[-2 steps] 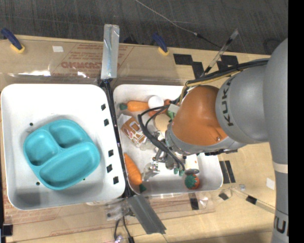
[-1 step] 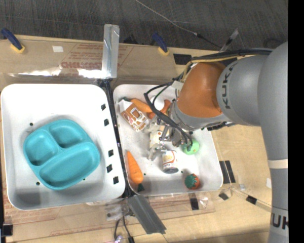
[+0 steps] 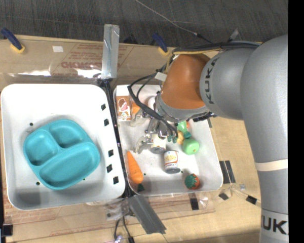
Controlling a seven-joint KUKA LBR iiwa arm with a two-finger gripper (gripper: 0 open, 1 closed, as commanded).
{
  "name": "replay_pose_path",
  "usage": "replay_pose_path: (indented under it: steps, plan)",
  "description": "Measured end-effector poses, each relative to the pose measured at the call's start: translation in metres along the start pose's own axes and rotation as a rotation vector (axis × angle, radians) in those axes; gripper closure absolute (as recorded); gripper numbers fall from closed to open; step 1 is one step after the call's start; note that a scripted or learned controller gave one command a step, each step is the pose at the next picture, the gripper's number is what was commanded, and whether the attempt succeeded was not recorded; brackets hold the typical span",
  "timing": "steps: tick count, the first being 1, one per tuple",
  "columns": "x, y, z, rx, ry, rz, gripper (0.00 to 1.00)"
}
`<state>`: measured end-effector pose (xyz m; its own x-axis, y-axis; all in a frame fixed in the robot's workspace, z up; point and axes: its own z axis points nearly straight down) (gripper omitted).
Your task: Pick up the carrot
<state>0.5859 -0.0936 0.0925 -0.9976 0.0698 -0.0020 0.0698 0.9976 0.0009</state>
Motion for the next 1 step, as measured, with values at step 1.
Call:
replay_pose_path:
  steps: [1]
  plan:
    - [0.0542, 0.0925, -0.1017, 0.000, -0.004, -0.308, 0.00]
